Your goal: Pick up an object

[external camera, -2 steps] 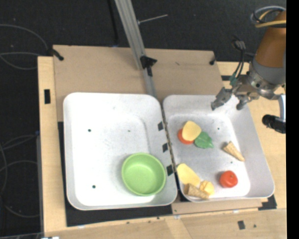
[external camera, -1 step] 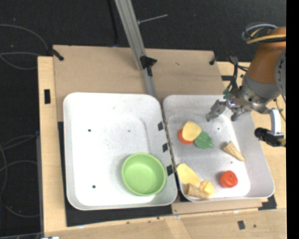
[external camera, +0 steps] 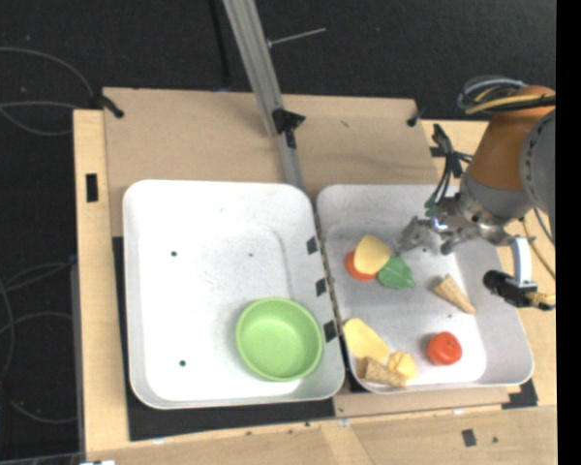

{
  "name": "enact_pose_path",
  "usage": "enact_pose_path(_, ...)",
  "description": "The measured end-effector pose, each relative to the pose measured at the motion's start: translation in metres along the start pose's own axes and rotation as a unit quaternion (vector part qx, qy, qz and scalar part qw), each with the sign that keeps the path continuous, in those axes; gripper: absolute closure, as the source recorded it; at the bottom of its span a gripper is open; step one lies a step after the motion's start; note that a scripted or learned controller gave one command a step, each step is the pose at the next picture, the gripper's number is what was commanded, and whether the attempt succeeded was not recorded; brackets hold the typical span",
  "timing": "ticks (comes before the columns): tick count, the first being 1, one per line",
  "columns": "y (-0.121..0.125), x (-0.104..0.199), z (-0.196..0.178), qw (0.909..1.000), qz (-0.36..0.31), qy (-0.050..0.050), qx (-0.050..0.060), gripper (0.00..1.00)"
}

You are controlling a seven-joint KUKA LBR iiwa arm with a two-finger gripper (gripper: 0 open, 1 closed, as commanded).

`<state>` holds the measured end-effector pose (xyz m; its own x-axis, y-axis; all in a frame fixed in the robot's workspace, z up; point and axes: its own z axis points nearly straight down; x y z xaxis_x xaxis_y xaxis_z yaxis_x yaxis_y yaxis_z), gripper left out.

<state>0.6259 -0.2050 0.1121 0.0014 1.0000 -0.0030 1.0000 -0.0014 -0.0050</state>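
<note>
My gripper [external camera: 428,242] hangs low over the upper middle of the right bin [external camera: 504,352], open, with nothing between its fingers. Its left finger [external camera: 409,239] points toward a green piece [external camera: 397,275], which lies against a yellow and orange round toy [external camera: 368,258] just down-left of it. A tan cone [external camera: 454,294] lies below the gripper. Further toward the front sit a red tomato [external camera: 444,348], a yellow wedge [external camera: 361,335] and a tan waffle-like piece [external camera: 388,368].
The left bin [external camera: 203,231] holds a green bowl [external camera: 279,338] near its front right corner. A slanted metal pole [external camera: 257,61] rises behind the bins. The arm's orange band [external camera: 499,153] stands over the right bin's far right edge.
</note>
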Motion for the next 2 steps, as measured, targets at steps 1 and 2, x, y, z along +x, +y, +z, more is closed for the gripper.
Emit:
enact_pose_path(1, 0.003, 0.0, -0.015, 1.0, 0.0, 0.0, -0.005, 1.0)
enact_pose_path(2, 0.01, -0.004, -0.062, 1.0, -0.002, 0.001, -0.006, 1.0)
